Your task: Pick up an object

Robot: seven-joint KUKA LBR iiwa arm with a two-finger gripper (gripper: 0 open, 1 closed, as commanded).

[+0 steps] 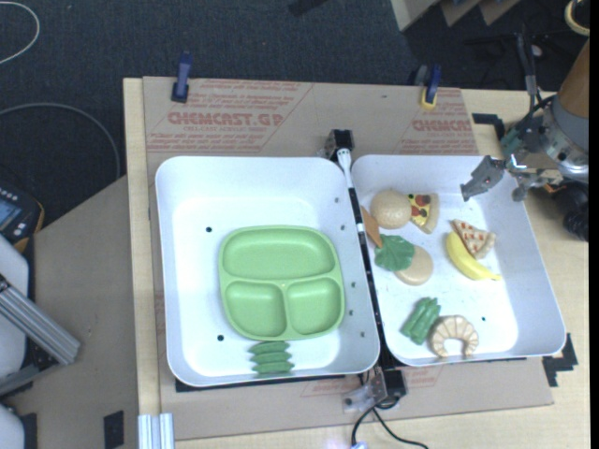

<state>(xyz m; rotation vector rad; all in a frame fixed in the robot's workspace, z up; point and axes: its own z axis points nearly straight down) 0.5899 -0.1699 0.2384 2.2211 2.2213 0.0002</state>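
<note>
The right bin [533, 279] holds several toy foods: a tan bread roll [391, 210], a red and yellow pizza slice [424, 210], a green leafy piece [394, 250] on a beige round piece [418, 268], a yellow banana [467, 259], a second pizza wedge [474, 237], a green pickle [420, 318] and a croissant [455, 335]. My gripper [498, 183] hangs over the bin's far right corner, up and to the right of the banana. It is open, with nothing between its fingers.
The left bin [182, 251] holds a green divided plate [281, 282] and a small green ribbed piece [271, 356] at its near edge. An orange strip [372, 228] lies by the divider between the bins. Clamps [182, 78] hold the cardboard underlay.
</note>
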